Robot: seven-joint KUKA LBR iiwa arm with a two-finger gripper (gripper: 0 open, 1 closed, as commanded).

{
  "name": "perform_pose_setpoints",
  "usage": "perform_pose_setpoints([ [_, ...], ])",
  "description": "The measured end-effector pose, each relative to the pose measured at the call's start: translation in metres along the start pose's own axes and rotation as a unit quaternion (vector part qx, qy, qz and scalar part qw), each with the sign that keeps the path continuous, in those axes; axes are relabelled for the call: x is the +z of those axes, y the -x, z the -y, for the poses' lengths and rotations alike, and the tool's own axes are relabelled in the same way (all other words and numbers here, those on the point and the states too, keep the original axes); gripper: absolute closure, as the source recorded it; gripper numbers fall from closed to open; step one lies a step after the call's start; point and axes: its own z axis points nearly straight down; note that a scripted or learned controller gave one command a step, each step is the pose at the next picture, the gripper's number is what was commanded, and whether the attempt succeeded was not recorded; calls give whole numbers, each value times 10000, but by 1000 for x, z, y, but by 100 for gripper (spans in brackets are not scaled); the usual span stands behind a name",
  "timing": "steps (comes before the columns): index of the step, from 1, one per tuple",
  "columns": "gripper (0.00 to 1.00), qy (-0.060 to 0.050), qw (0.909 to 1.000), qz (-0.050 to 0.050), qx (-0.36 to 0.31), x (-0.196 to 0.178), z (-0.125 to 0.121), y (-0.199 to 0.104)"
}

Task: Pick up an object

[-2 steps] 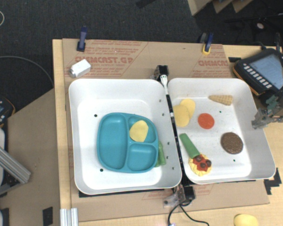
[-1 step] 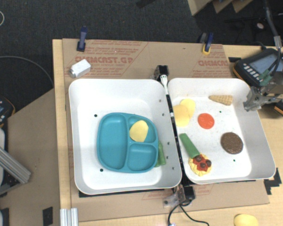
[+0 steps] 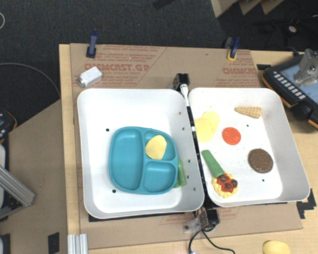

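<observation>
I am looking at the blue tray (image 3: 128,165) in the left bin (image 3: 90,142), a yellow piece (image 3: 156,147) resting in it. In the right bin (image 3: 286,142) I am eyeing the brown cookie (image 3: 260,160): probably light, stiff, flat, best pinched across its edges. The claw's state I cannot tell.

Dark carpeted floor (image 3: 69,15) around a cardboard-topped bench (image 3: 148,62), evenly lit.

Note the green piece (image 3: 180,174), largely hidden behind the blue tray (image 3: 128,165), so you cannot tell its shape. A yellow object (image 3: 276,247) is cut off by the bottom edge. The device (image 3: 296,82) at right is cropped by the frame, its top part blurred.
</observation>
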Motion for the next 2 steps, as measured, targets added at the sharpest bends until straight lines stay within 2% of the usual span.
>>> perform_pose_setpoints([
  [1,100,-197,9998,-10,37,159,6,0],
  [2,100,-14,10000,-9,-2,17,0,-45],
])
